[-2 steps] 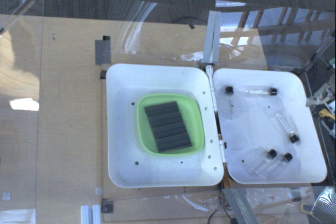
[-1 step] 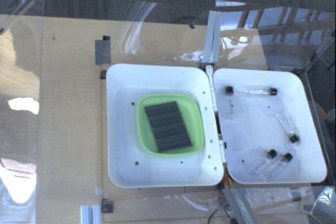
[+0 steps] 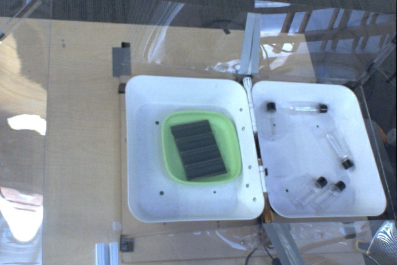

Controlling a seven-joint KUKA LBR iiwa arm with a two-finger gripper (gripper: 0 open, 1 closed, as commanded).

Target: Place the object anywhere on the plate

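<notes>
Clear vials [image 3: 339,152] lie right of the green plate [image 3: 231,146]; slippery, may roll. Gripper state: cannot tell.

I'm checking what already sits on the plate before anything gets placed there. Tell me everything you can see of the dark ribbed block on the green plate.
The dark grey ribbed rectangular block lies flat in the middle of the lime-green square plate, turned slightly off the plate's edges. Three or four raised bands cross its matte top, which looks like rubber or foam. It touches the plate alone, which sits in the left white bin.
</notes>
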